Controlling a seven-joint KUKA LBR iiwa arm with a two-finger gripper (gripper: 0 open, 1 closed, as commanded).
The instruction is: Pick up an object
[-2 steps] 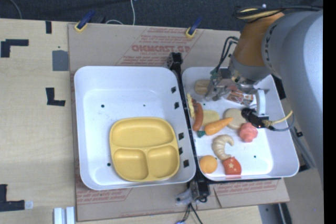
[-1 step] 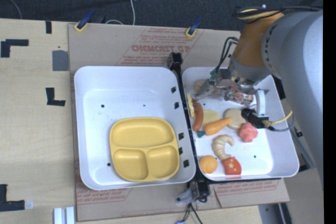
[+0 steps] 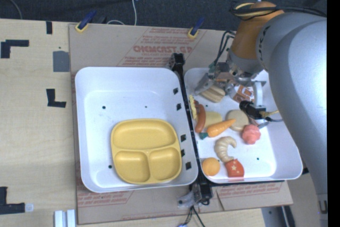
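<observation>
Yellow plastic is filling much of the left bin (image 3: 87,82): a tray (image 3: 145,150) with three parts is lying flat in it, toward the near side. Both white bins are sitting side by side on a brown board on the table (image 3: 32,130).

The right bin (image 3: 281,159) is holding a pile of toy food. A carrot (image 3: 220,127) is lying across the middle, touching a pale yellow block (image 3: 212,117). A red-brown sausage (image 3: 200,117) is lying along the left wall. A curved tan croissant (image 3: 226,147) is sitting near the front, with an orange ball (image 3: 211,166) and a strawberry (image 3: 235,168) just beside it. A pink ball (image 3: 251,134) is resting next to a tan lump (image 3: 236,117). A slice of bread (image 3: 212,94) is lying near the far end.

The grey arm is reaching in from the right, with its orange band above the wrist. The pincer (image 3: 220,80) is hanging low over the far end of the right bin, just above the bread. I cannot tell if it is released or clenched.
</observation>
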